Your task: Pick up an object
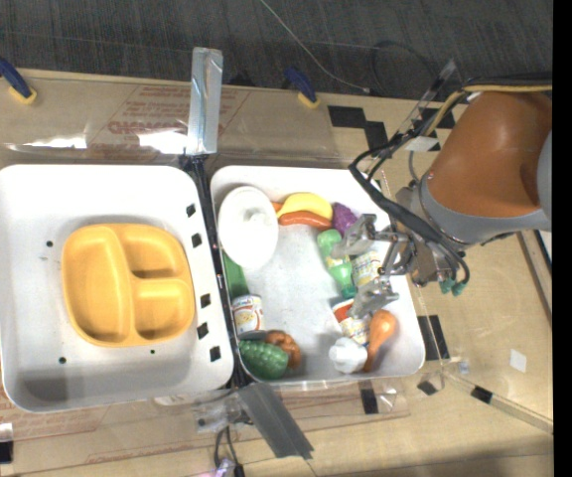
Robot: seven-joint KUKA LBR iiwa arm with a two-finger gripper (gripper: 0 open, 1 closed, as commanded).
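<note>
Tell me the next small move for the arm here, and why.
Probably lower the tool straight down and close. It hangs over the crowded right side of the right bin, above a green toy and near a carrot, and nothing can be seen held yet.

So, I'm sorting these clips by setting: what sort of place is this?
Most likely a robotics lab bench for pick-up trials: two white bins clamped to a cardboard-covered bench, toy food in one, a yellow divided tray in the other, cables across dark carpet.

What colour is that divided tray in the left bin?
Yellow. The tray shows clearly in the camera view.
</note>
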